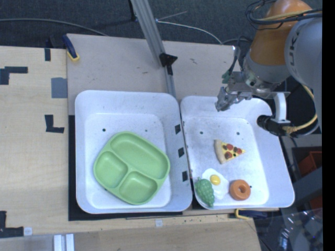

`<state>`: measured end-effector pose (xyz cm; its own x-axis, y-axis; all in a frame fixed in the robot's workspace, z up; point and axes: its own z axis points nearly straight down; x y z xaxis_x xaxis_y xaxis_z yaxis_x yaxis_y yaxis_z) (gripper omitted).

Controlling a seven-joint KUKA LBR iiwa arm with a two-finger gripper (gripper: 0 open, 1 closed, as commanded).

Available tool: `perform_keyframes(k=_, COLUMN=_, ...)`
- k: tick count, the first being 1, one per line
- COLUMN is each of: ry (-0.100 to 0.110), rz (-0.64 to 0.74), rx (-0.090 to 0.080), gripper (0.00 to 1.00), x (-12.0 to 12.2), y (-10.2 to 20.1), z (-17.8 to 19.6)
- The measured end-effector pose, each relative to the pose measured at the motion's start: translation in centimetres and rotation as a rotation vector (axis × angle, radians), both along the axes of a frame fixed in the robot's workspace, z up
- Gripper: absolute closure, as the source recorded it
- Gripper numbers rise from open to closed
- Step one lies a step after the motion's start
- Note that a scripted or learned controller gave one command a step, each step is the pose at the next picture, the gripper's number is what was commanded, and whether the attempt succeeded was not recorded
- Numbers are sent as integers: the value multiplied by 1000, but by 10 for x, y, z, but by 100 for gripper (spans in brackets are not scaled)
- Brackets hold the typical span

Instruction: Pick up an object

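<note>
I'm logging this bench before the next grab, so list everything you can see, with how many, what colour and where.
Bins: two, white, side by side on the bench.
Divided plate: one, light green, in the left bin.
Pizza slice: one, tan with red dots, middle of the right bin.
Fried egg: one, white and yellow, right bin's near edge.
Leafy vegetable: one, dark green, beside the egg.
Doughnut: one, orange-brown, right of the egg.
Gripper: one, grey, above the right bin's far edge.
</note>
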<state>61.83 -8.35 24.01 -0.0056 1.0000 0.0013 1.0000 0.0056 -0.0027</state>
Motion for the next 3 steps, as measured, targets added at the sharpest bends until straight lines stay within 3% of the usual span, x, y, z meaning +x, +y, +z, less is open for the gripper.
perform_keyframes(k=3, ry=0, rz=2, rx=1, gripper=100, x=-26, y=161, z=-6)
